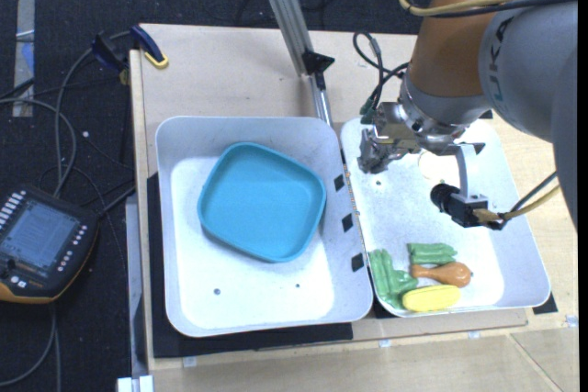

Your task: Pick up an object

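My gripper (371,159) hangs over the far left part of the right bin (514,225), close to the wall between the two bins. Nothing shows in its grasp. A cluster of toy foods lies at the near edge of that bin: a green pod (387,275), a smaller green piece (432,252), a brown drumstick (443,272) and a yellow piece (430,297). They sit well below the gripper in the view, apart from it. A blue square plate (262,201) lies in the left bin (184,289).
The grey arm with its orange band (459,23) covers the far right of the right bin. A black fitting on a cable (459,202) hangs over the bin's middle. A slanted metal bar (285,5) rises behind the bins. A handheld control pad (41,243) lies on the floor at left.
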`<control>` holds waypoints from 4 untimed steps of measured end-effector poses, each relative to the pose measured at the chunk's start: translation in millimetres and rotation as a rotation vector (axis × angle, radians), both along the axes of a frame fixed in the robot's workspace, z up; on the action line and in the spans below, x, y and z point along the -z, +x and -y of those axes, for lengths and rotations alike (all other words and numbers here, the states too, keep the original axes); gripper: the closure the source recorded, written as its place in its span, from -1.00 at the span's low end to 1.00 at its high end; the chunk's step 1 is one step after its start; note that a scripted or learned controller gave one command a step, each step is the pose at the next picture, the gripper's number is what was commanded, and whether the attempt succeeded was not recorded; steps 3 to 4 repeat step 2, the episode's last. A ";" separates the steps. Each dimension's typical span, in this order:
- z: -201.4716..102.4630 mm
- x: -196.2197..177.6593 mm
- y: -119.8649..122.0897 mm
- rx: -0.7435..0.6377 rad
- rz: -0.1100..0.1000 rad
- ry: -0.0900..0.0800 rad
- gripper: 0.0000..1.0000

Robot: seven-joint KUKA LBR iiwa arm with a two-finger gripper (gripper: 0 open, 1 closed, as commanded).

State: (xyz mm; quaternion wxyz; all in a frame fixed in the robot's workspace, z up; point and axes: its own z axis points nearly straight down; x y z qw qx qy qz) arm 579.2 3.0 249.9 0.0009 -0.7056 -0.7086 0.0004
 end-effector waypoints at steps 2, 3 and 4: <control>-96.0 14.3 40.5 0.001 0.001 -0.001 1.00; -96.0 14.3 40.5 0.001 0.001 -0.001 1.00; -96.0 14.3 40.5 0.001 0.001 -0.001 1.00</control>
